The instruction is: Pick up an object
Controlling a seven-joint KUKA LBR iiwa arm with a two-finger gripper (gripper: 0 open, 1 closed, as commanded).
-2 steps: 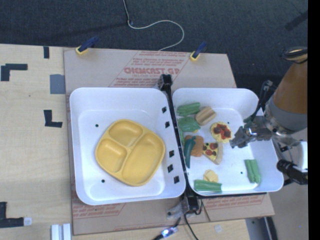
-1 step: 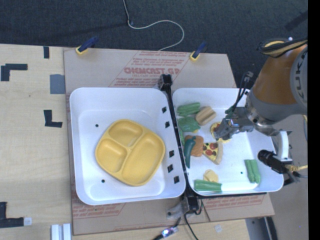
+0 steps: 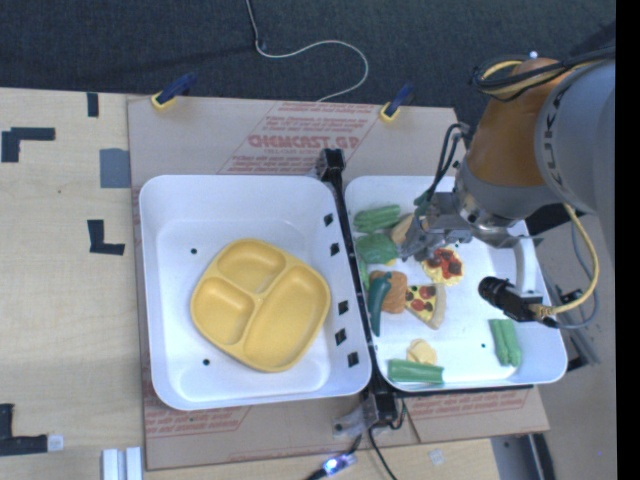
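Observation:
The right bin (image 3: 545, 363) holds several toy foods: green pieces (image 3: 377, 218) at its upper left, a teal and brown piece (image 3: 388, 293), a pizza slice (image 3: 427, 305), a round red-topped piece (image 3: 444, 266), a small yellow piece (image 3: 422, 351), a green bean (image 3: 415, 372) at the front and a green piece (image 3: 506, 341) at the right. My gripper (image 3: 425, 240) hangs low over the bin's upper middle, just left of the red-topped piece and right of the green pieces. Nothing visible is held between its parts.
A yellow divided plate (image 3: 261, 303) lies in the left bin (image 3: 170, 208). The bins share a dark divider (image 3: 350, 268). Cardboard (image 3: 290, 138) lies under both, with clamps at the back corners. The grey and orange arm (image 3: 530, 138) covers the right bin's upper right.

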